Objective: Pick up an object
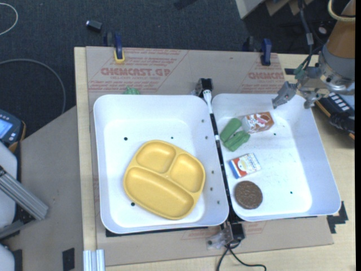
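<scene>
Objects for picking lie in the right bin (316, 151), taken here as the landmark: a green piece (233, 133) near its left wall, a brown-and-white packet (258, 121) just beside the green piece toward the bin's far side, a small red-white-blue card (244, 165) near the bin's middle-left, and a brown round disc (248, 195) toward its near edge. Gripper (294, 95) sits over the bin's far right corner, well apart from all four; whether it is released or clenched cannot be told. A yellow divided tray (164, 178) sits in the left bin (107, 151), adjoining the landmark.
</scene>
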Controlling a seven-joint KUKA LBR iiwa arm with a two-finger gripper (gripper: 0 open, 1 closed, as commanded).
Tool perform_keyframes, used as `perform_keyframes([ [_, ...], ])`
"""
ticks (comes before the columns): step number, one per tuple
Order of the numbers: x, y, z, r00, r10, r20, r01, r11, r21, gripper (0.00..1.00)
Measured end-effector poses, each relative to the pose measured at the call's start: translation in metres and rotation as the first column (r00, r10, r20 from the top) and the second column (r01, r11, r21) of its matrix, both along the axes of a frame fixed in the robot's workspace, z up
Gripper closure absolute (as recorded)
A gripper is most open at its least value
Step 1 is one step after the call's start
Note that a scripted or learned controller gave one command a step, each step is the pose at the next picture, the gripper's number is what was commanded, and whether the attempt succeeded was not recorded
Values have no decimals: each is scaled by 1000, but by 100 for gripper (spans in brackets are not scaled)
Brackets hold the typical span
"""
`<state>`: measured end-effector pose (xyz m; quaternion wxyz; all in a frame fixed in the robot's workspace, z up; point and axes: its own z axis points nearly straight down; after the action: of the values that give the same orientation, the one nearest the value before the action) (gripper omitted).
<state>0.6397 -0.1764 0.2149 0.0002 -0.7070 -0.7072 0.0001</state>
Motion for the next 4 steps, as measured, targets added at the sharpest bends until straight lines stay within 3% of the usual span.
perform_keyframes([
  [1,-67,3,169,1000,0,21,1,1000,-6,0],
  [2,-66,5,169,1000,1,7,-1,1000,-4,100],
  [3,-82,48,331,1000,5,24,-5,1000,-5,100],
  [4,-91,49,136,1000,-2,-17,2,1000,3,100],
])
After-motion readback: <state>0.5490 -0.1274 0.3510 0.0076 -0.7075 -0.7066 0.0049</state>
